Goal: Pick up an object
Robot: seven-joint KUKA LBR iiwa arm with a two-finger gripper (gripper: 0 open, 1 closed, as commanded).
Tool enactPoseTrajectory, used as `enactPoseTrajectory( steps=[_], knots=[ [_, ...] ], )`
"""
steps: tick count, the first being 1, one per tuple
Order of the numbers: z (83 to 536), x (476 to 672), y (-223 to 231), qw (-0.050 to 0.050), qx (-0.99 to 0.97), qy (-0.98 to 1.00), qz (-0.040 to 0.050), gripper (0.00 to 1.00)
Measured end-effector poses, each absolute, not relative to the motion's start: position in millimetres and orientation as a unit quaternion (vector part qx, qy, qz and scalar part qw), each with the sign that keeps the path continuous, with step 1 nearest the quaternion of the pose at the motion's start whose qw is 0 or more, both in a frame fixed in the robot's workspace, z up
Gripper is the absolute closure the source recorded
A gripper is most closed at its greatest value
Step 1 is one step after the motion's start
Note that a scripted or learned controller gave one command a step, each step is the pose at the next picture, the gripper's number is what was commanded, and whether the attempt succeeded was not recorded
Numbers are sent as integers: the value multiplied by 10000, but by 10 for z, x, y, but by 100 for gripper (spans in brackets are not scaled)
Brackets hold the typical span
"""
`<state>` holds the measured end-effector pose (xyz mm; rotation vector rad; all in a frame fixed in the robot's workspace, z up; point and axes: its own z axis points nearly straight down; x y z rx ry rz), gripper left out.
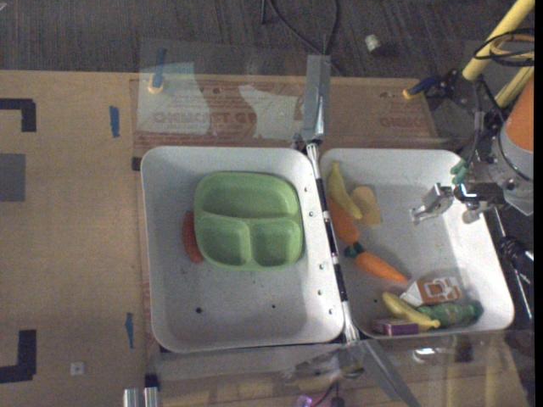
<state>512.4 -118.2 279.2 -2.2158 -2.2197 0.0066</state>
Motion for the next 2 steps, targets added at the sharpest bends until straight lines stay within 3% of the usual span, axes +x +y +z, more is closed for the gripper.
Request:
enactPoseTrajectory(
  steps=[1, 2],
  knots=[
    [1807, 5107, -371, 25, -6752, -7376, 19, 0],
    [867, 5137, -1017, -8, -5953, -8035, -29, 0]
  ],
)
